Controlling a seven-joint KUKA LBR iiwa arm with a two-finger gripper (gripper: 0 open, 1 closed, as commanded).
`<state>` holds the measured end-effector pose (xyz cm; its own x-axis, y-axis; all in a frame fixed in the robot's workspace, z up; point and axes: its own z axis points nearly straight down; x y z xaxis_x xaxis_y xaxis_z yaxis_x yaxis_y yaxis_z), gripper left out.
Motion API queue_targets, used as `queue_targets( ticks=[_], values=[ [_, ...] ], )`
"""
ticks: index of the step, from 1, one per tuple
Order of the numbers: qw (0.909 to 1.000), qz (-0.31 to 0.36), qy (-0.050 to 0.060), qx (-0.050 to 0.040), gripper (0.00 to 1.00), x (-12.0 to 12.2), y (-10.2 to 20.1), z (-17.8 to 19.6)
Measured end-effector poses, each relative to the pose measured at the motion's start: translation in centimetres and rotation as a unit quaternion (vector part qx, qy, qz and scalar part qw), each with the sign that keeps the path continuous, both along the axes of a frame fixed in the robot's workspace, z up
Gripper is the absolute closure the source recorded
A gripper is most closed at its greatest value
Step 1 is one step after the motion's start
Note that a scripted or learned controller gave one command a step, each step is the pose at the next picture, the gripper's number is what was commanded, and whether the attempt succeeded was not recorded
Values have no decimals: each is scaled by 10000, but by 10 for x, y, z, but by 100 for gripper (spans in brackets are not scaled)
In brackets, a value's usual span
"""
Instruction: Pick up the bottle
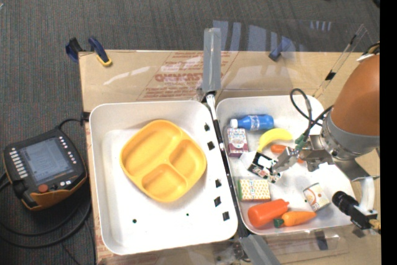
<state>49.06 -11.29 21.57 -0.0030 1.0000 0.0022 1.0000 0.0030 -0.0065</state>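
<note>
Your bottle [254, 122] lies untouched on its side at the far edge of the right bin [338, 180], so everything remains, with the gripper [273, 169] nearby above the clutter, grip state unreadable

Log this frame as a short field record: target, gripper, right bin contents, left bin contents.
target: blue bottle, lying on its side at the far end of the right bin
gripper: gripper low over the right bin, nearer the camera than the bottle, not on it
right bin contents: banana, cartons, orange vegetables
left bin contents: yellow divided plate
</note>
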Motion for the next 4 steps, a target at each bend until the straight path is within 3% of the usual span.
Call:
queue_targets(
  ticks=[1,2,3,4],
  values=[
    [10000,-15,23,9,100,0,-1,7],
    [9965,-837,8,-10,100,17,109,-31],
    [9954,-960,3,-17,100,24,194,-31],
    [9982,-604,7,-15,100,9,127,-31]
  ],
)
